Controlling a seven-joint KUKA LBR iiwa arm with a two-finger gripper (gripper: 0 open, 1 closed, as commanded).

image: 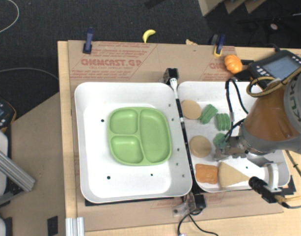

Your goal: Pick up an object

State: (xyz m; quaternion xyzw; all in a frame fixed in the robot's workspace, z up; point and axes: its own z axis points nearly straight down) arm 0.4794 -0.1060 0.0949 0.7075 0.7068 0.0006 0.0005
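Observation:
The right bin holds several small items. There are two tan round discs, green ridged pieces, an orange block and a cream wedge. My gripper is low inside this bin, just right of the lower tan disc and above the cream wedge. A third green piece lies right at the gripper's upper left edge, partly hidden by it. The arm's orange band covers the bin's right side.
The left bin holds a green divided plate. A black clip sits where the bins meet at the back. On the bench behind lie an orange toy, a yellow banana and blue clamps.

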